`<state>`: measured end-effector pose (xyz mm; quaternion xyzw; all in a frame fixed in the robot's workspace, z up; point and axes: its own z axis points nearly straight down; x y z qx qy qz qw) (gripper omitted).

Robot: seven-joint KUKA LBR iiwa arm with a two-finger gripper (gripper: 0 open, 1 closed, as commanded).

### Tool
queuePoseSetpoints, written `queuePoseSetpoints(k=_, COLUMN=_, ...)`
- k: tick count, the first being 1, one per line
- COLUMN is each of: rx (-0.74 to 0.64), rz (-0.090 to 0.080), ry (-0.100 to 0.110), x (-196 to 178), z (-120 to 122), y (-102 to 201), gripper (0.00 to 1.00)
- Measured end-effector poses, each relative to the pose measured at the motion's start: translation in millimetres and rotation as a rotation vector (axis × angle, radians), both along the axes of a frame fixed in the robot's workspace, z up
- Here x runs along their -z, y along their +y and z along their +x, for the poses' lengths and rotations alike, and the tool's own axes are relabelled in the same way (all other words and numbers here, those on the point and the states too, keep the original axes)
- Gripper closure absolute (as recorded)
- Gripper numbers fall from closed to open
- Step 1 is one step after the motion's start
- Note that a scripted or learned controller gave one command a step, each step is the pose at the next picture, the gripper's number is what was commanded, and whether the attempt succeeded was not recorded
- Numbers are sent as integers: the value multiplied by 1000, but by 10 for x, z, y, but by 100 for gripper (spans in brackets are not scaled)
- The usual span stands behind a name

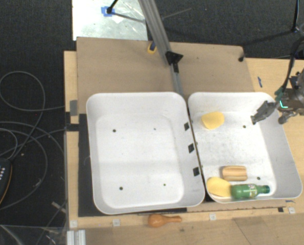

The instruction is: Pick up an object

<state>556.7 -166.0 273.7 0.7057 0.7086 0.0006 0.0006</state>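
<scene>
1. One gripper (272, 115), fingers spread and holding nothing, we see over the right bin's (287, 160) far right edge.
2. Green bottle (249, 190) lies at the near wall, beside a bread roll (234, 173).

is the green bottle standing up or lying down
Lying down. The green bottle rests on its side along the right bin's near edge, neck pointing right, beside the yellow piece.
</scene>
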Motion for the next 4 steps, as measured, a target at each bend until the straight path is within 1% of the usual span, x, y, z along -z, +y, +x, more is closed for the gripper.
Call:
queuePoseSetpoints(k=2, rx=3, rz=1, ry=5, x=852, z=-5, y=83, gripper=0)
queuePoseSetpoints(k=3, rx=3, rz=1, ry=5, x=1326, z=82, y=112, gripper=0)
queuePoseSetpoints(k=4, rx=3, rz=0, ry=-2, x=1189, z=95, y=103, gripper=100)
